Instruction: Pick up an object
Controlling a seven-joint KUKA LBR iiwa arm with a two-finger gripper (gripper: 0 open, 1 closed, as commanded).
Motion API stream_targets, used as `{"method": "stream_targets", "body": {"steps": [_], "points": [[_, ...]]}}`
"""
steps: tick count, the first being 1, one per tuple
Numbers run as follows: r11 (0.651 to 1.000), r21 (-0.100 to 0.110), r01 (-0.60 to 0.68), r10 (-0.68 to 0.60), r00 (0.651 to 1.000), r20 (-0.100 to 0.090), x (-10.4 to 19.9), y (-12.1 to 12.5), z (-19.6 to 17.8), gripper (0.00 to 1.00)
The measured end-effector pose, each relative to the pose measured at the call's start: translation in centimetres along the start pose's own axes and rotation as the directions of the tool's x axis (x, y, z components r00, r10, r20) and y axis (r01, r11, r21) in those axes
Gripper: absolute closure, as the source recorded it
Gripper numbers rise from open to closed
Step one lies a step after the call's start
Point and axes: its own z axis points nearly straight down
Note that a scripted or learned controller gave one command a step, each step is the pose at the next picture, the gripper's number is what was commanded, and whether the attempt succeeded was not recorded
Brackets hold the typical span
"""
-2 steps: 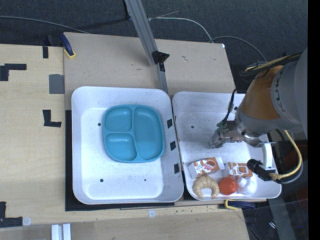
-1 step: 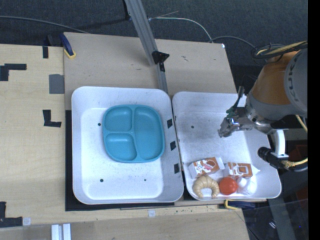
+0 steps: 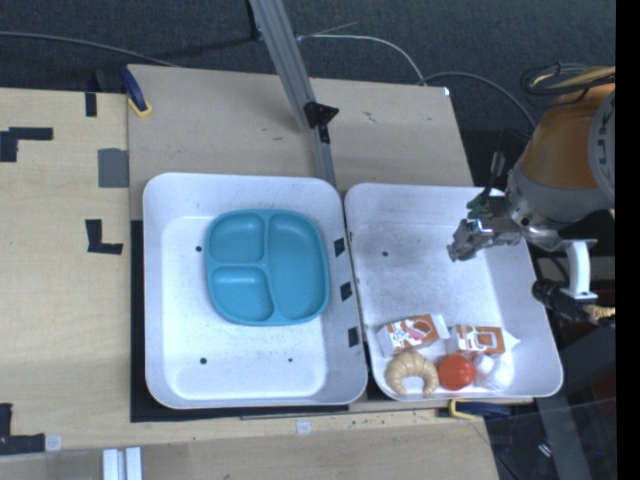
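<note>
Jaws (image 3: pixel 468 240): open or closed cannot be told; nothing visible between them. Below them, well apart in the same bin (image 3: pixel 420 268), lies the croissant (image 3: pixel 413 372), probably light and stiff; grip across its curved middle.

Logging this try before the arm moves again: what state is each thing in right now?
gripper: above the right bin's upper part, nothing seen between its fingers
blue divided plate: flat in the left bin, compartments bare
croissant: lying in the right bin's near corner
red ball: resting beside the croissant
two packets: lying flat behind them
</note>
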Motion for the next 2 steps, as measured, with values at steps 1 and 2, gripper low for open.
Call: {"method": "stream_targets", "body": {"steps": [1,2], "points": [[1.0,0.0,0.0,0.0,1.0,0.0,-0.5,-0.1,-4.4,1.0],[1.0,0.006,0.004,-0.004,1.0,-0.002,4.5,-0.5,-3.2,1.0]]}}
